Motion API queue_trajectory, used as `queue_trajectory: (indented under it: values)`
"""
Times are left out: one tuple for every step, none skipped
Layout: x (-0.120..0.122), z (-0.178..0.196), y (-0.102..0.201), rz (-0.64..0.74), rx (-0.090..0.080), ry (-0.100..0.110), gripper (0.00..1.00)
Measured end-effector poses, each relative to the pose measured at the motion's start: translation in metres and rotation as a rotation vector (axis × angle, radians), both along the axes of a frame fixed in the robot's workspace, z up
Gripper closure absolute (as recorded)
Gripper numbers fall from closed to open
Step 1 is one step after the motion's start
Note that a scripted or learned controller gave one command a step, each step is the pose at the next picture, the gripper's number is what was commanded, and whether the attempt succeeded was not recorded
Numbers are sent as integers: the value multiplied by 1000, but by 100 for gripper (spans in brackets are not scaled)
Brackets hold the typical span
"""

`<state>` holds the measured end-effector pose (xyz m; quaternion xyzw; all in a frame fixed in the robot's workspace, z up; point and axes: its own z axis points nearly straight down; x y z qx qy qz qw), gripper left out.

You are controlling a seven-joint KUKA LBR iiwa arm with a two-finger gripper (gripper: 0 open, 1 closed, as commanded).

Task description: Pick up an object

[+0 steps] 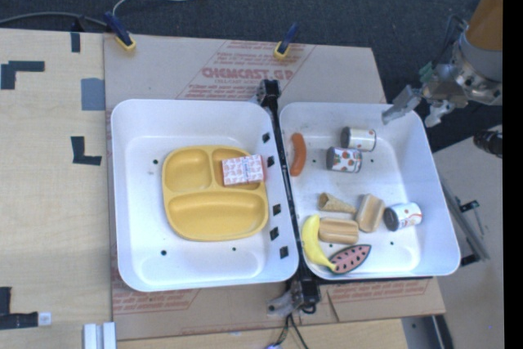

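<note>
- Heads up: all positions below are given from the claw (pixel 414 104), which sits at the upper right corner of the right bin (pixel 437 200), over its rim.
- Far left of the claw and lower: left bin (pixel 131 200), with a yellow divided plate (pixel 214 212) lying flat in it.
- On that plate, in its upper right compartment: a small red-and-white patterned box (pixel 243 170), left of the claw and a bit lower.
- Nearer, left of the claw and lower, hard by the divider between the bins: a hot dog sausage (pixel 298 154), lying lengthwise up-down.
- Well below the claw and left: a banana (pixel 313 242), touching a bread roll (pixel 337 231), with a watermelon slice (pixel 350 259) just under both.
- Below-left, close to the claw: two small cans, the upper can (pixel 359 138) and the lower can (pixel 344 159), almost touching each other.
- Below those: a wedge-shaped tan piece (pixel 336 203), type unclear, next to a second bread roll (pixel 369 212).
- Almost straight below the claw, well apart: a third can (pixel 403 216) on its side.
- Claw state: you see two fingers spread apart, one toward the bin corner and one to its right, nothing between them.
- No object lifted; everything rests on the bin floors.
- Arm (pixel 482 29) comes in from the upper right.
</note>
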<state>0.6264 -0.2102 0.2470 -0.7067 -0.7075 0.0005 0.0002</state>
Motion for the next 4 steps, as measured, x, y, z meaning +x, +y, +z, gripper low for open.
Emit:
queue_trajectory:
  values:
    - [31,-70,53,1,2,2,0]
    - [40,-143,76,0,-1,-2,0]
    - [24,-161,67,1,-1,-3,0]
    - [27,-161,56,1,-1,-4,0]
